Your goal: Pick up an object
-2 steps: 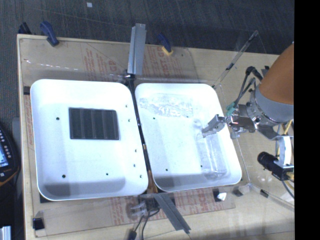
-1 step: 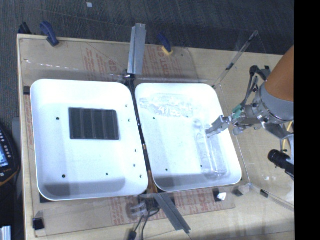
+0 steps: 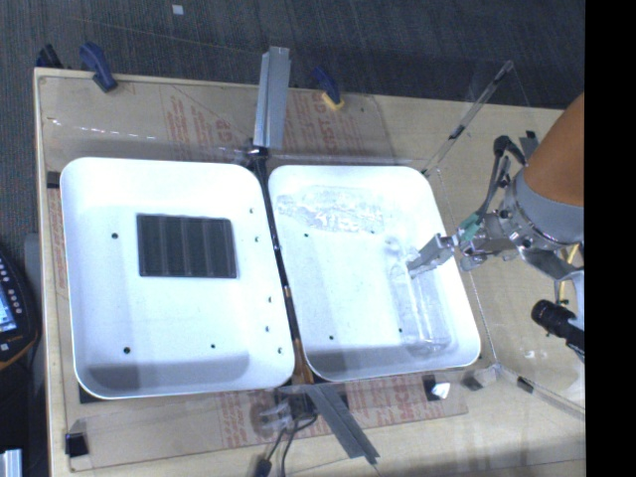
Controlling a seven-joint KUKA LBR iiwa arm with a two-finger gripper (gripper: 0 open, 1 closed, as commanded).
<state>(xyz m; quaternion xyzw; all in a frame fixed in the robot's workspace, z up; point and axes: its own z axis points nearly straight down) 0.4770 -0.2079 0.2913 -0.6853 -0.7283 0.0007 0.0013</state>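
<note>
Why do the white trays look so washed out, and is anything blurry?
Camera view: overhead light blows out the left bin and right bin; shiny clear objects glint against the white; the dark ribbed block stays crisp; the claw looks slightly soft.

A robotics lab — a wooden bench point(image 3: 149, 127) on dark carpet point(image 3: 397, 18), blue clamps point(image 3: 99, 68) along its far edge, two white bins point(image 3: 89, 197) fixed side by side left of the fingers, cables point(image 3: 278, 445) trailing off the near edge.
</note>
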